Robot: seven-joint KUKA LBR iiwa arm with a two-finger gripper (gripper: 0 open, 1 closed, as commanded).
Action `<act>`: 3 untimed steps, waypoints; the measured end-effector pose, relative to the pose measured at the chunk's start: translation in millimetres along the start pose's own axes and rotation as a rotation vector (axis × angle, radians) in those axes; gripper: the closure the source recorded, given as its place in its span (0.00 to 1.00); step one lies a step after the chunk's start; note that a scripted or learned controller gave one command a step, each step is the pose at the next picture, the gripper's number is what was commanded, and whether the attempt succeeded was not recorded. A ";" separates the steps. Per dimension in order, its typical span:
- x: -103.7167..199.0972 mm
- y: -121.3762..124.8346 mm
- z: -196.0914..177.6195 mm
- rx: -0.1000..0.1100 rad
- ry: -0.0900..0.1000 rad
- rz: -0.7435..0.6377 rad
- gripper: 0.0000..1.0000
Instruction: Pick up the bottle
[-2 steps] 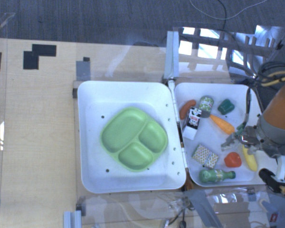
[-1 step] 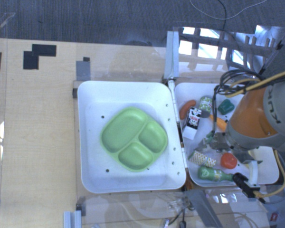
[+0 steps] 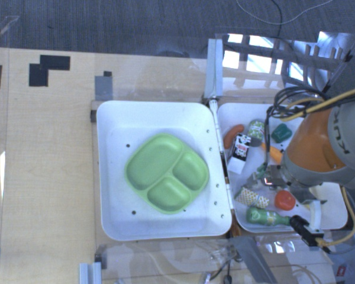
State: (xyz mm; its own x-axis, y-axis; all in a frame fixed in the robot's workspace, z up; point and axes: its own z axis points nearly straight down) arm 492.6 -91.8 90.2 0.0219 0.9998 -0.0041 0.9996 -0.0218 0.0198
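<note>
The arm's gripper (image 3: 271, 179) hangs low over the middle of the right-hand bin (image 3: 337, 218), its wrist and orange band hiding much of it; whether it is spread or pressed together cannot be told. The bottle (image 3: 266, 218), green and lying on its side, rests against the bin's near wall, just below the gripper and apart from it; nothing is seen held. This looks like the approach step; the next move calls for a shift toward the near wall and a descent over the bottle, past the red ball (image 3: 285, 200) just beside it. The left-hand bin (image 3: 115, 218) holds a green divided plate (image 3: 167, 171); both sit on a pale wooden bench (image 3: 41, 176); dark carpet (image 3: 136, 10) lies beyond.
</note>
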 end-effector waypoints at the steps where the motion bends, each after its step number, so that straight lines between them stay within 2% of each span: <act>1: 0.1 -0.1 0.0 0.000 0.000 0.000 0.00; 3: 0.1 -0.1 0.1 0.001 0.000 0.000 0.00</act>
State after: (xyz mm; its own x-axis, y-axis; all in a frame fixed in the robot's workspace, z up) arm 492.4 -91.6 90.1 0.0218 0.9998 -0.0037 0.9996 -0.0217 0.0192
